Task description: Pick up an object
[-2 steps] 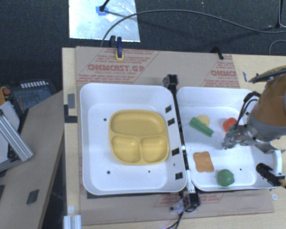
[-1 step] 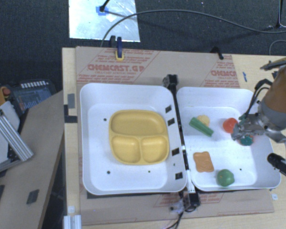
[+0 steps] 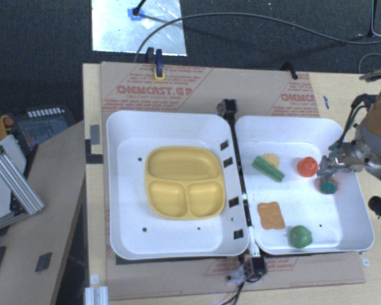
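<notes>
My gripper: it hangs over the right bin's right edge, about halfway along it, between a red piece and a teal piece. I cannot tell from this view whether it is released or clenched, and I see nothing held in it.
Red ball: it lies just beside my tool, on the side toward the bin's middle.
Teal piece: small and roundish, it sits just below my tool, near the right wall.
Green stick: it lies slantwise toward the bin's left edge, touching a yellow lump behind it.
Orange slab: flat, it rests toward the near left corner.
Green ball: it sits by the near edge.
Left bin: it carries a yellow divided tray in its middle.
Step in hand: settling on a target; I judge the red ball or the teal piece the likeliest, being closest.
Doing it well: I would centre over one piece alone, come straight down, and close across its widest part. Both are round, so an off-centre squeeze would likely squirt them away.
Watch for: the right wall crowds the teal piece, so the red ball looks the easier grab.
</notes>
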You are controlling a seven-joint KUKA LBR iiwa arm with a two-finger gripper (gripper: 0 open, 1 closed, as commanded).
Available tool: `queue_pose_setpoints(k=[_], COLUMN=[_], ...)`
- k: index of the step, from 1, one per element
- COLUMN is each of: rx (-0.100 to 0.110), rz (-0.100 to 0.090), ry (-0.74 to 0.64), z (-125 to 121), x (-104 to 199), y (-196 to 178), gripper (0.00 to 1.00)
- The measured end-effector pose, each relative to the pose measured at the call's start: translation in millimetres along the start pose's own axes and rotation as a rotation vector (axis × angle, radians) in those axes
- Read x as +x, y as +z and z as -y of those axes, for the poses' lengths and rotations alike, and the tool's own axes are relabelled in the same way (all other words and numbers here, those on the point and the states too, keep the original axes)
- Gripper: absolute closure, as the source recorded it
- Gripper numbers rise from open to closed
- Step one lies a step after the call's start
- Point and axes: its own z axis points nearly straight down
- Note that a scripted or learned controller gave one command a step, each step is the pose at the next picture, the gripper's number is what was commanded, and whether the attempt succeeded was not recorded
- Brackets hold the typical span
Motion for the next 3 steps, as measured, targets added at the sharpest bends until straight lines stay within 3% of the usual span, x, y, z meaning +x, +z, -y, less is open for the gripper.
queue_pose_setpoints(k=[1, 3], rx=[-0.002, 0.001], rz=[0.0, -0.003], ry=[-0.001, -0.007], z=[-1.8, -14.2], x=[1.3, 104.8], y=[-43.6, -59.4], gripper=[1.0, 1.0])
